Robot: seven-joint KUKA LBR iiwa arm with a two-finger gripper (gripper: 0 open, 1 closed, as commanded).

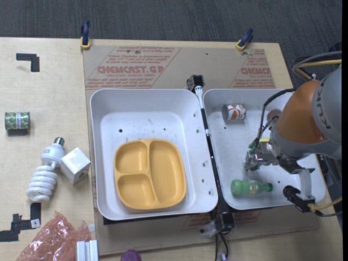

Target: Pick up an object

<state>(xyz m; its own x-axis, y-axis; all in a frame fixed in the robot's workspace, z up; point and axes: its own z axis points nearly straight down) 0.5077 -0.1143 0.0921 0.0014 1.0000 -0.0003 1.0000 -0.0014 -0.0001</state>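
Now the end effector (253,161) hangs in the right bin (217,145) just above a green bottle (249,187) — whether open or closed I cannot tell — a can (234,112) well apart.

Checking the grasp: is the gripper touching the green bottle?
Apart. The camera view shows white bin floor between the gripper and the green bottle.

Two glossy white plastic bins (103,145) sit on pale brown board printed with red lettering (130,64). A mustard-yellow three-compartment plastic tray (149,173) lies in the left one; the right holds a translucent green plastic bottle (249,187) and a small white-and-orange can (234,112).
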